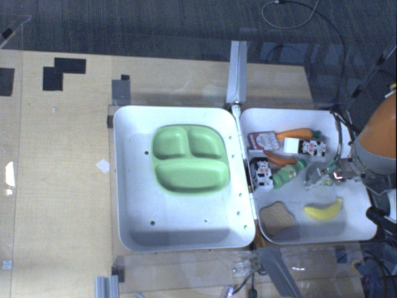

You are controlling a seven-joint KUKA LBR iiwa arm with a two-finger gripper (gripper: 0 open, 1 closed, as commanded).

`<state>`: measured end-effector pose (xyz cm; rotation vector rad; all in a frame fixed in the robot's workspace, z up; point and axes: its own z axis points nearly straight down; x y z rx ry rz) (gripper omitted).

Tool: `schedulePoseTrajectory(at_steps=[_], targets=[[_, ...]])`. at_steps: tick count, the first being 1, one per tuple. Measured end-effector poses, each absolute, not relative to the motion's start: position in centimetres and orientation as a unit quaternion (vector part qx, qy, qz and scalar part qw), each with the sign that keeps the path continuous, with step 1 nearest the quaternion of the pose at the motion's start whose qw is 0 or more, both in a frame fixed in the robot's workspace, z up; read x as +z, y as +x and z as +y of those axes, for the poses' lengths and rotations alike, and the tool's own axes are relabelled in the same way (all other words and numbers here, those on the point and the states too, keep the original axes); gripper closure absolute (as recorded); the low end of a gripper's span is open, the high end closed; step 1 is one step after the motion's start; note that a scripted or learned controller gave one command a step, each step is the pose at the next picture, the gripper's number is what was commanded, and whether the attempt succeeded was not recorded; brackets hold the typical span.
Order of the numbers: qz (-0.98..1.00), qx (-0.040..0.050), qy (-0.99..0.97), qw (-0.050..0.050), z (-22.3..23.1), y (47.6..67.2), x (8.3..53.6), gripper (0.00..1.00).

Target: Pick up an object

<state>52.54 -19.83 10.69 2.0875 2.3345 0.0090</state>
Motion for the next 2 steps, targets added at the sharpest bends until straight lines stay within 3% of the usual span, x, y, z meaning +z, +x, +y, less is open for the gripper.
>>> schedulePoseTrajectory(at_steps=[1, 2], targets=[[0.746, 0.0043, 0.666, 0.008, -19.81, 52.78, 11.87, 1.00], [0.746, 0.0043, 0.666, 0.008, -19.81, 52.78, 11.87, 0.00]])
